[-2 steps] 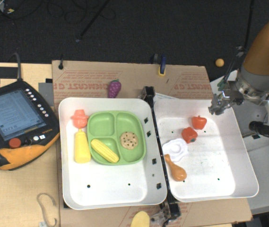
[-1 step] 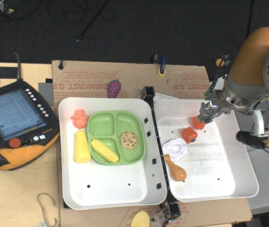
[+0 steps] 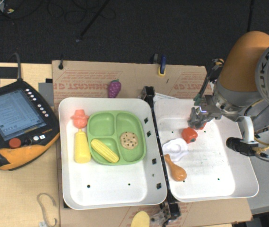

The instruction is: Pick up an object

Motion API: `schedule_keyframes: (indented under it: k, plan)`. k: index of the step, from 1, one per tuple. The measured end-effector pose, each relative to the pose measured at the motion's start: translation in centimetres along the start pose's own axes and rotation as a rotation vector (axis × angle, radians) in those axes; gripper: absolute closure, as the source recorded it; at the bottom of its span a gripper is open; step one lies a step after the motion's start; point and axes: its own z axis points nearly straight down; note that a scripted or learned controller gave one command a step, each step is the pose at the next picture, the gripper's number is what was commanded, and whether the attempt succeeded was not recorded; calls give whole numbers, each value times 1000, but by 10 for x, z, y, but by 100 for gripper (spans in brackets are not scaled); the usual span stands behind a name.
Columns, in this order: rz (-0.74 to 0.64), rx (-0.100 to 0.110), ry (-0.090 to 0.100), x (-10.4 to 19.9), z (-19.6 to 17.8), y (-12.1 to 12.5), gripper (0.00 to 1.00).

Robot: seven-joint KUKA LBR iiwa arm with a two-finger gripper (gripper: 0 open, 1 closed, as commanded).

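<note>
Yellow and rounded, a lemon-like toy (image 3: 141, 218) lies on the worktop's front edge. Further in, the pincer (image 3: 198, 118) hangs in the right bin (image 3: 240, 181), directly above a red tomato toy (image 3: 189, 135); whether it is spread or pressed together I cannot tell. A white fried-egg toy (image 3: 175, 148) touches the tomato, with a chicken drumstick (image 3: 174, 168) just below. Judged from here, a descending grasp could nudge the round tomato sideways, or snag the egg. Reversed lettering on the cardboard backing (image 3: 129, 79) is too unclear to read.
</note>
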Motion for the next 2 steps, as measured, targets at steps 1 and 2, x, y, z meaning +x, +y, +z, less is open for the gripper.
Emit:
schedule_keyframes:
  k: [1,2]
  plan:
    - [-1,2,0,52,1,-28,100]
    - [1,2,-1,79,4,-49,100]
